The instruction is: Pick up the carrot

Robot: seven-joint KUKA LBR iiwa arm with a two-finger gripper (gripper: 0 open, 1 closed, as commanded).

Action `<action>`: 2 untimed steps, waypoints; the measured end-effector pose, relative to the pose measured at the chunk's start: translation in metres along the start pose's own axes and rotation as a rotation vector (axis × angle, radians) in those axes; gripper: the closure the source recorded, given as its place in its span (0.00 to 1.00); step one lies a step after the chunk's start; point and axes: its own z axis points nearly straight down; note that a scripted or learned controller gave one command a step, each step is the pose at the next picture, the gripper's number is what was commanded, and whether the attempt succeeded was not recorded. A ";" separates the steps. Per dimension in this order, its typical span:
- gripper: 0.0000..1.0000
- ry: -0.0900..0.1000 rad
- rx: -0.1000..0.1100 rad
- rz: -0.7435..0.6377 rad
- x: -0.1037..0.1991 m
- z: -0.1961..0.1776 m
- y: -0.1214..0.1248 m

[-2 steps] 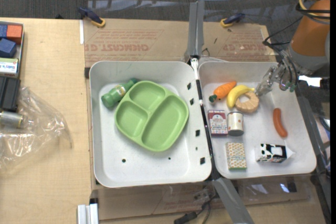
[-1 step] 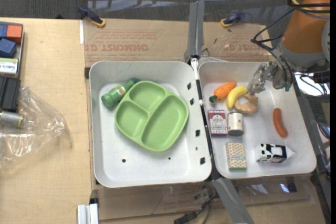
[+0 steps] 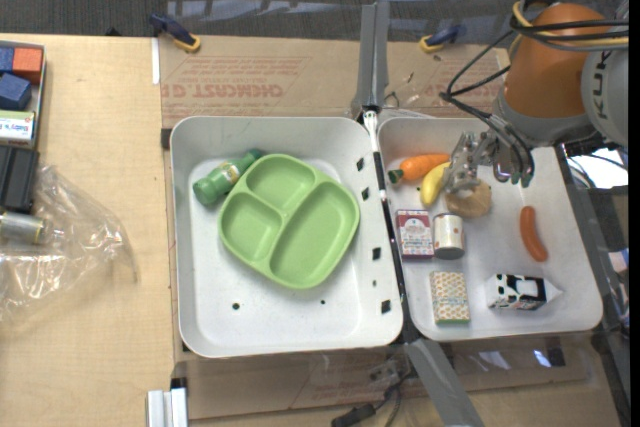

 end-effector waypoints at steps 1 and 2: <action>0.00 0.014 -0.001 -0.001 0.004 0.005 0.000; 0.00 0.016 0.002 0.437 0.021 0.001 0.008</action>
